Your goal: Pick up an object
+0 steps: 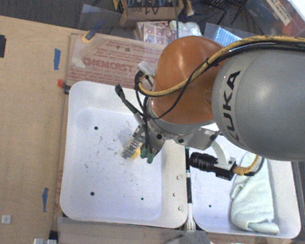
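From the fixed camera above, the grey arm reaches in from the right and hangs over the left bin, its orange band bulking over the wrist. The tool sits low over the middle of that bin, just above its floor. Whether it is open or closed cannot be told, since the wrist and a tangle of cables hide most of it. A small yellowish bit shows at its tip, but it is too small to tell whether that is a loose item or part of the tool itself, so no hold can be claimed.

The one clear thing to pick is a pale green cloth, bunched along the near right side of the right bin, well apart from the tool.

To do this step well, I judge the tool should come straight down over something real, close fully, and lift slowly enough to show that the thing comes up with it. If the left bin holds nothing, the cloth is the better target, pinched at a raised fold, not a flat edge.

Count: two bins, one cloth, one arm, one tool. Both bins rest on the wooden counter.
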